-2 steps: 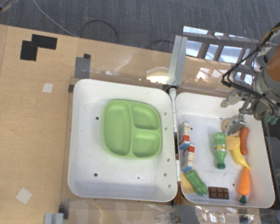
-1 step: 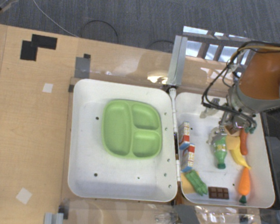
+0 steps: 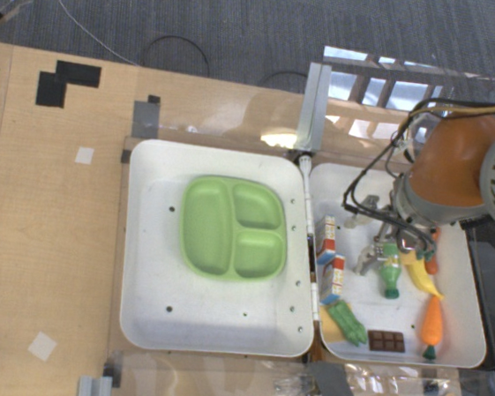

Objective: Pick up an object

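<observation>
Right bin (image 3: 470, 351): pincer (image 3: 386, 250) amid bottle (image 3: 390, 279), banana (image 3: 422, 273), carrot (image 3: 431, 324)

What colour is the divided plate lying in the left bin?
Light green; the divided plate shows clearly in the camera view, lying in the white left bin.

green bottle (image 3: 390, 277) | upright-ish, tilted | right bin ctr | beside banana (image 3: 420, 273)

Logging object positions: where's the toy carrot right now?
The carrot lies in the right bin, near its front right corner, just below the banana and right of the brown chocolate bar.
</observation>
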You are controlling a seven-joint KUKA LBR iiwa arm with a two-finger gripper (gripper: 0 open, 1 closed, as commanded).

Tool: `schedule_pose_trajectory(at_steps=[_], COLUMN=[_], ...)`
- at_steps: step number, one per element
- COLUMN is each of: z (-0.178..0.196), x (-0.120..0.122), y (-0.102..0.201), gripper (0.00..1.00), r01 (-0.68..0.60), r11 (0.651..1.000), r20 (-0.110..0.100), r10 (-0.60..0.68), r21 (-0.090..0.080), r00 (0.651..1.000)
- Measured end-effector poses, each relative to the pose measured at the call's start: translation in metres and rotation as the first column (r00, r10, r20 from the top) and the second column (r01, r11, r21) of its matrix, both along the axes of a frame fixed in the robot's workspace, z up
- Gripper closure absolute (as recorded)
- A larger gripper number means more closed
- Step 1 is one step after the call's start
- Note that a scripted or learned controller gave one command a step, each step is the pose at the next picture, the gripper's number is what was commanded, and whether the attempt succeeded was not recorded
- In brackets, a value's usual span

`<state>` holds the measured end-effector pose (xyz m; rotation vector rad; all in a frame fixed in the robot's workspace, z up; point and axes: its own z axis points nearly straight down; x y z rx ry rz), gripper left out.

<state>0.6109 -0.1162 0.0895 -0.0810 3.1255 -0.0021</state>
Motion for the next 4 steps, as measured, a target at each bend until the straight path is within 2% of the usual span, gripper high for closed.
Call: schedule_pose_trajectory(at_steps=[1, 2, 3, 4], z=[0.0, 0.016, 0.136, 0.132], x=[-0.012, -0.007, -0.011, -0.012], y=[-0.025, -0.024, -0.033, -0.032], gripper=[0.0, 1.0, 1.0, 0.0], r01=[-0.171, -0.174, -0.366, -0.367], r11=[0.985, 0.985, 0.93, 0.93], r20=[-0.002, 0.016, 0.003, -0.004], r10=[0.171, 0.174, 0.366, 0.367], r21=[-0.002, -0.007, -0.01, -0.004], r00=[0.985, 0.985, 0.93, 0.93])
